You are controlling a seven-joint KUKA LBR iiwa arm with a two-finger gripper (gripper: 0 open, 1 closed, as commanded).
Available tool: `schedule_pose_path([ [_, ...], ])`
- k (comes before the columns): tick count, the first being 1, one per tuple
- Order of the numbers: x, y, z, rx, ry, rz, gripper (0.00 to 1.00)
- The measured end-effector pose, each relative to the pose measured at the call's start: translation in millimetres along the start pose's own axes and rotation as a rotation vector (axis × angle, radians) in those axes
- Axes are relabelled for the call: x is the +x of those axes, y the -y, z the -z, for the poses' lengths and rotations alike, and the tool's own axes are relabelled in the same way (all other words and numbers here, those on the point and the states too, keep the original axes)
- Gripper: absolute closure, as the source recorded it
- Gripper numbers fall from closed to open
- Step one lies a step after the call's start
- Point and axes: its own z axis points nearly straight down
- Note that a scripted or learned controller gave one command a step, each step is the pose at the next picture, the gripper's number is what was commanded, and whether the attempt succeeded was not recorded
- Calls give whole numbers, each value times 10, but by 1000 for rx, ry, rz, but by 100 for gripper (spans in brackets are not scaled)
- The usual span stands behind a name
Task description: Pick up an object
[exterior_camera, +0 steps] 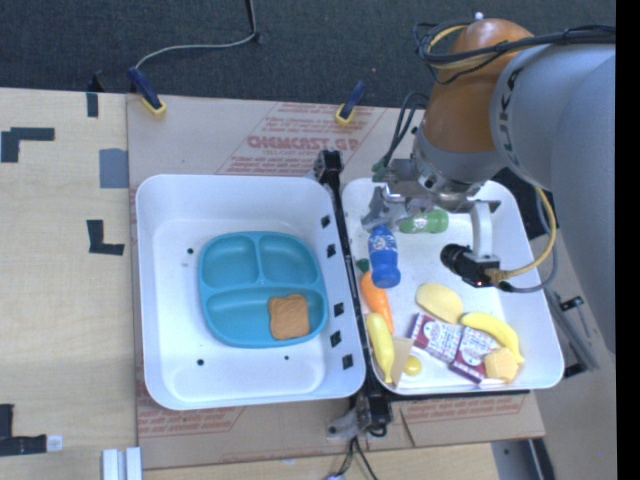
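- The arm (520,88) dominates the upper right, grey with its orange band, bent down over the far end of the right bin (535,368).
- The left bin (165,268) sits just beside the right bin, their long walls touching along a black clamp strip. In it lies a blue divided plate (245,278), and in the plate's near-right compartment, the one closest to the right bin, rests a brown toast-like piece (290,316).
- The right bin is the busy one. Along its wall nearest the left bin runs a line: a blue bottle (383,256) with a white cap, then an orange carrot (374,293), then a yellow corn-like piece (381,343).
- Toward the right bin's near end: a yellow lemon-shaped piece (438,300), a banana (493,330), and a purple-and-white packet (448,343) tucked under them.
- At the right bin's far end a green piece (428,222) peeks out from beneath the wrist.
- The gripper (392,211) hangs just above the blue bottle's cap; whether it's open or clamped, I cannot tell from this slanted view, as the wrist body hides it.
- My read: we're in the approach, nothing lifted yet. The blue bottle looks the likeliest target, sitting right under the tool.
- Next up, by my guess: come straight down over the bottle, straddle its body, close, and lift cleanly without nudging the carrot touching its near end.
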Motion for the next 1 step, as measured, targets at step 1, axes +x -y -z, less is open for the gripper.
schedule_pose_path([
  [1, 384, 210, -176, 2, 0, 0, 100],
])
